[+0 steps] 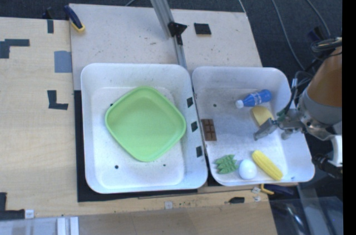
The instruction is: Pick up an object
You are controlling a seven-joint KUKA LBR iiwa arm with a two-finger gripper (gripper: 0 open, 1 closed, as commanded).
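The right bin [222, 79] holds a blue bottle [255, 99] lying on its side, a yellow block [260, 114] just below it, a brown chocolate bar [209, 129] by the left wall, and a green leafy toy [225, 163], a white ball [247, 169] and a yellow corn cob [267, 165] along the front. My gripper [275, 132] hangs over the bin's right side, just right of and below the yellow block. It is open, with nothing between its fingers [263, 131].
A light green square plate [146, 123] lies in the left bin [92, 117]. A slanted metal pole [161, 0] crosses the back of the bench. Cables trail over the dark floor behind the bins.
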